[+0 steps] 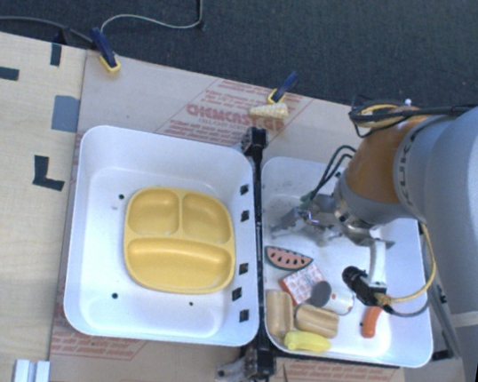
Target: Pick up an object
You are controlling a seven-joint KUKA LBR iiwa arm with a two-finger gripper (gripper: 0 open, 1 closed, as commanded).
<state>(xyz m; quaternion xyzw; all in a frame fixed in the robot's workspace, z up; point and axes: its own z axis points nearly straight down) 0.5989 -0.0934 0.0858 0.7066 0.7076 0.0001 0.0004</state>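
Observation:
My gripper (293, 218) hangs over the upper left part of the right bin (403, 347), with its fingers pointing left. They look spread, and nothing shows between them. Just below it a watermelon slice (288, 258) lies on the bin floor. Further down are a red and white packet (300, 283), a dark grey piece (320, 293), two tan bread-like pieces (277, 309) (317, 319) and a yellow banana-like piece (307, 341). An orange carrot-like piece (369, 321) lies at the right, under the arm's cable.
A yellow divided plate (181, 239) sits in the middle of the left bin (78, 295). A black divider (250, 223) runs between the two bins. The arm's grey and orange body (405, 167) covers the right bin's upper right part.

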